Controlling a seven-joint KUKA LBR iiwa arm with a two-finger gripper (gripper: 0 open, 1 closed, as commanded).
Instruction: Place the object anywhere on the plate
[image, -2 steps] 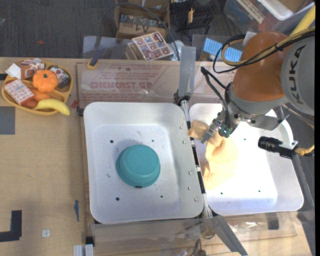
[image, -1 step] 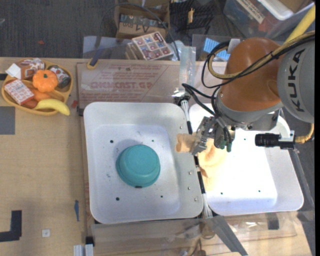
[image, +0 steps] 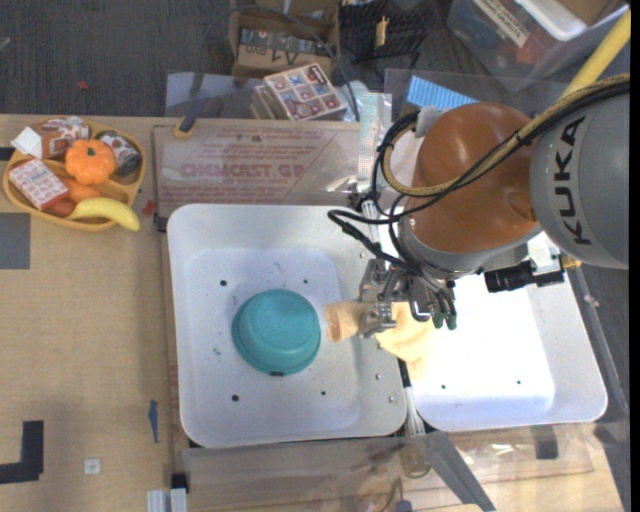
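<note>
bench: light brown wooden bench (image: 80, 330) | on it: two shallow white plastic bins side by side, left bin (image: 200, 400), right bin (image: 560, 390) | far left corner: yellow bowl (image: 20, 190) of toy food | behind left bin: pinkish printed board (image: 250, 170)

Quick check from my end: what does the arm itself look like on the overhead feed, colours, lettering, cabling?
The arm is grey with black KUKA lettering and a big rounded orange band above the wrist. Black cables loop around that band, and a yellow hose runs off toward the upper right. The claw is small, dark metal.
</note>
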